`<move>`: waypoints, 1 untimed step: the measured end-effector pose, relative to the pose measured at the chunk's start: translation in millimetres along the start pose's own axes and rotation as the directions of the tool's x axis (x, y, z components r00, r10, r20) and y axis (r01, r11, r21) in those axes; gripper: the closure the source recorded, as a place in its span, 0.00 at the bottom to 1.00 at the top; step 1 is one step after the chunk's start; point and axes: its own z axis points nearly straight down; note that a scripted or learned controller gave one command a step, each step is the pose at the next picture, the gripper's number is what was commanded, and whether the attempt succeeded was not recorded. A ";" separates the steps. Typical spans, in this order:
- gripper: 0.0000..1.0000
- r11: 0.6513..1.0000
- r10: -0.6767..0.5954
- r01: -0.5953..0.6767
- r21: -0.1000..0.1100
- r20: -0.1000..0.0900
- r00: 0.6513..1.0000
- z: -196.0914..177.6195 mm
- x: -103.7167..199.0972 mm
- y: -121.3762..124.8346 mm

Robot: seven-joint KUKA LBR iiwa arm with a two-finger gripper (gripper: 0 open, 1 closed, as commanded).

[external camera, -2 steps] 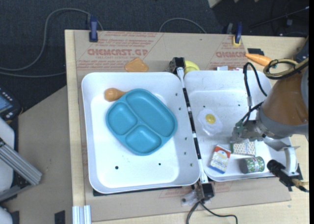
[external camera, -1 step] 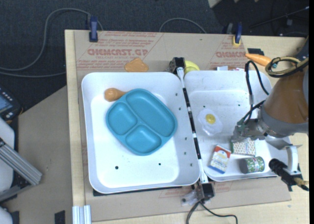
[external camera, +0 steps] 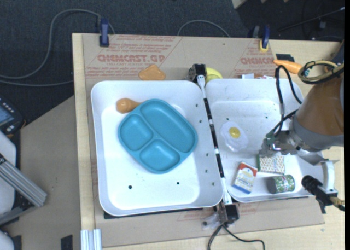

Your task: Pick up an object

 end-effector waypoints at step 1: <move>1.00 1.000 0.000 0.000 -0.002 0.001 1.000 -9.7 -0.2 0.7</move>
